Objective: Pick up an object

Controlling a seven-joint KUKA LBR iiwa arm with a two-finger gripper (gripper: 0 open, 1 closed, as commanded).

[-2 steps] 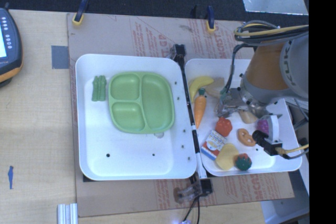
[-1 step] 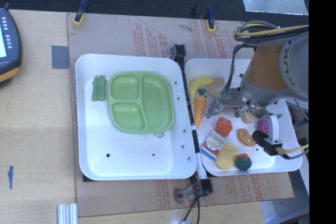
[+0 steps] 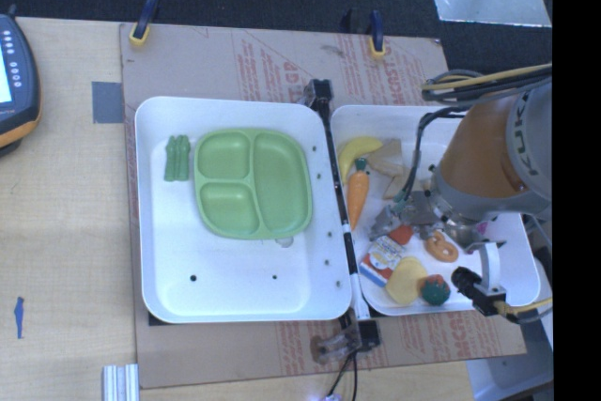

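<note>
My orange-banded wrist [image 3: 484, 155] hangs over an orange carrot [image 3: 358, 193], yellow banana [image 3: 356, 150]; beside, a pale green divided plate [image 3: 253, 183].

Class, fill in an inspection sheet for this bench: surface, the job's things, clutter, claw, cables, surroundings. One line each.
Surface: wooden bench with a cardboard sheet under two white bins.
Job's things: right bin holds a carrot, banana and other small toy foods.
Clutter: left bin holds a green divided plate and a green ridged piece.
Claw: claw low over the right bin; grip unclear.
Cables: black cable along the arm.
Surroundings: clamps at the cardboard's far edge; handheld controller at the left.
</note>
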